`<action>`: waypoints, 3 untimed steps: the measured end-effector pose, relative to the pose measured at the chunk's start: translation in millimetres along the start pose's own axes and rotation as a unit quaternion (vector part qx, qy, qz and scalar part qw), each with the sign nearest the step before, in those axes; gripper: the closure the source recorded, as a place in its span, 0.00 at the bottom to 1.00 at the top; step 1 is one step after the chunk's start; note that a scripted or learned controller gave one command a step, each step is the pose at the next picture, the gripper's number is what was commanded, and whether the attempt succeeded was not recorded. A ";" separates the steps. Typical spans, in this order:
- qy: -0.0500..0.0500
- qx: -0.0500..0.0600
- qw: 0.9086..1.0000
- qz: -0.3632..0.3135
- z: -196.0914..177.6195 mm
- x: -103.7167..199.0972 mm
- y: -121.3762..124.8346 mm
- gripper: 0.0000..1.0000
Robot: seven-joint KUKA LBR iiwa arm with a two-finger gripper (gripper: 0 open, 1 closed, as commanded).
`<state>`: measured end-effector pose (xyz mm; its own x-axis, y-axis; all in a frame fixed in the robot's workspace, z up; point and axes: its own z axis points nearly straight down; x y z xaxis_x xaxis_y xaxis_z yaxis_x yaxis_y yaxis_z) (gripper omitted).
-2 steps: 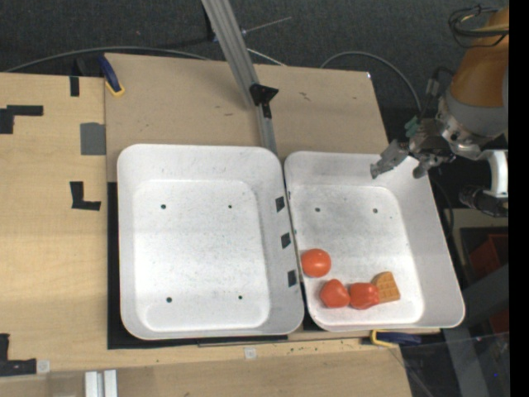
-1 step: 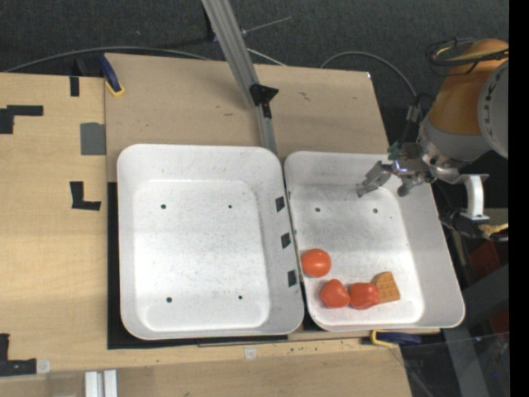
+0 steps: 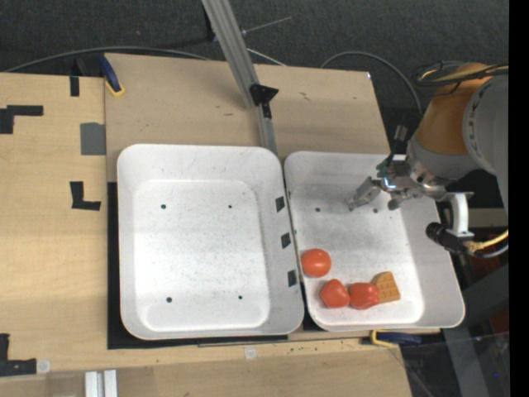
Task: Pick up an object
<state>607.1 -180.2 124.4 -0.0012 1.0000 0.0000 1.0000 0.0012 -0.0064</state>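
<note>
Tomatoes [image 3: 315,263] and a cracker [image 3: 386,287] lie at the near end of the right bin [image 3: 438,300], well apart from the gripper [image 3: 377,195], which hangs over the far part of this bin. Its fingers [image 3: 361,196] stand spread wide and hold nothing.

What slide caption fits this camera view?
Open two-finger gripper above right white bin holding three red round objects and a tan cracker.
</note>
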 end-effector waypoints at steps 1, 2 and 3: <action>0.000 -0.002 1.000 -0.001 -13.2 0.4 1.4 1.00; -0.001 -0.006 1.000 0.000 -73.0 5.0 -4.3 1.00; 0.000 -0.003 1.000 0.000 -81.5 5.5 -3.9 1.00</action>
<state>603.7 -174.8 205.9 -0.0010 1.0000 0.0001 1.0000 0.0010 0.0005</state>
